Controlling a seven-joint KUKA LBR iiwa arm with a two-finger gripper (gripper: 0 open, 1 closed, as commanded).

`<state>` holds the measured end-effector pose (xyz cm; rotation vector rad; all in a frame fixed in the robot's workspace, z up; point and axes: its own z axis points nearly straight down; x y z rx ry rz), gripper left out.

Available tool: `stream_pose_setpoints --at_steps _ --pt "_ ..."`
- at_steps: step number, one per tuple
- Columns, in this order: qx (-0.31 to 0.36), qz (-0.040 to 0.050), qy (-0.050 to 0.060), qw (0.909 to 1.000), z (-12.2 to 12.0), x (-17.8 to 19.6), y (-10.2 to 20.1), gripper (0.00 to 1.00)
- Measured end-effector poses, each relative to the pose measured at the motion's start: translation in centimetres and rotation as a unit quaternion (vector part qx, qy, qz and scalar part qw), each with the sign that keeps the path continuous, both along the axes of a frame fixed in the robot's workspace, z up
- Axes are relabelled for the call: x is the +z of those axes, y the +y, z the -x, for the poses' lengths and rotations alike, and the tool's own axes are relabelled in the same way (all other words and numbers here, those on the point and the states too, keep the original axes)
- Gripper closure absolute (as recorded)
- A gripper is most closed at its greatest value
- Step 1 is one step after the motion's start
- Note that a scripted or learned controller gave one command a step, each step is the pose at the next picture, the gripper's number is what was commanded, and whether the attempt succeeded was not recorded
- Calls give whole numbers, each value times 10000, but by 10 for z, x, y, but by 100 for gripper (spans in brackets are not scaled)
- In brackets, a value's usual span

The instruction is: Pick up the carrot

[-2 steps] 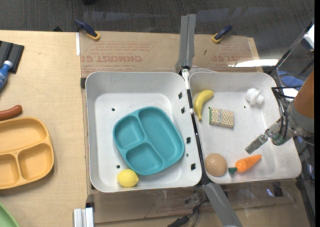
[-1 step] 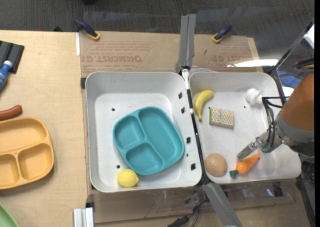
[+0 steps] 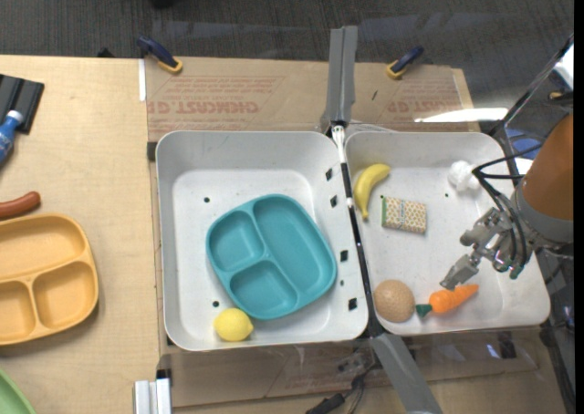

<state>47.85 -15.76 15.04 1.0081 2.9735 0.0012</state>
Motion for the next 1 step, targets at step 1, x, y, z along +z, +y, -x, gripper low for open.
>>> stream_pose_setpoints --at_steps 1 --pt "-264 -5 14 9997 1 -59 2 0"
